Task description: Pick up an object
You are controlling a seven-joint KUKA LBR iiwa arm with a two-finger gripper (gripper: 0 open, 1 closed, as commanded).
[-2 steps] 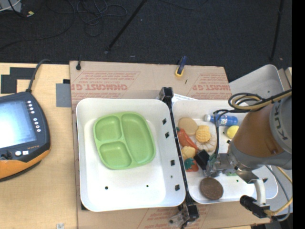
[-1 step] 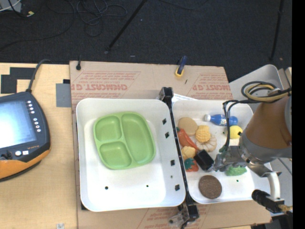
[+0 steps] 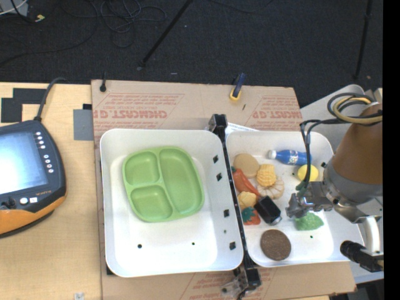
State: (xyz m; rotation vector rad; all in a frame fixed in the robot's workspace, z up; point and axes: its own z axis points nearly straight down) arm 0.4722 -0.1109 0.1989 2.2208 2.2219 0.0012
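Brown cardboard [image 3: 156, 108] w/ red mirrored print, illegible.

1. The arm [image 3: 359, 152] has a wide orange band with a rounded form.
2. Under the band comes a grey wrist [image 3: 350, 195].
3. The gripper [image 3: 299, 206] is small, of dark grey metal.
4. Black and yellow cables [image 3: 347, 105] loop above the band.

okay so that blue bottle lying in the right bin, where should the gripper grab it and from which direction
Grip the blue bottle across the middle of its body, coming straight down from above. It lies on its side along the far part of the right bin, white cap pointing left, so its long sides face the bin's near and far walls. Set the fingers across that narrow width. The yellow ball sits close on the near side, so clearance there looks tight.
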